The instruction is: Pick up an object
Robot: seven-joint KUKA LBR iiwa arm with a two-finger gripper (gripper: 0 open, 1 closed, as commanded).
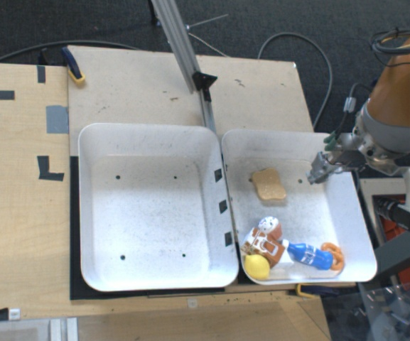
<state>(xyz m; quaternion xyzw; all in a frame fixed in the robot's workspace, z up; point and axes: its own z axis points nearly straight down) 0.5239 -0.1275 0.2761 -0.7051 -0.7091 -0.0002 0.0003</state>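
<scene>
We judge the task barely begun: nothing is lifted yet, and every candidate object lies on a bin floor. The left bin is the larger expanse we see, its speckled white floor bare apart from a few dark dots. The right bin holds all the goods. Largest of them is the tan sponge-like block, lying alone near the middle of the upper floor. Along the near wall sits a cluster: an orange-and-white toy, a blue toy with an orange end just beside it, and a small yellow ball touching the orange-and-white toy at the near left corner. The gripper hangs over the right bin's upper right part, beside the tan block but apart from it, with nothing between its tips. The view is too coarse there, so we cannot tell how the pincer stands. What remains, as we judge it, is the descent, the grasp and the lift.
</scene>
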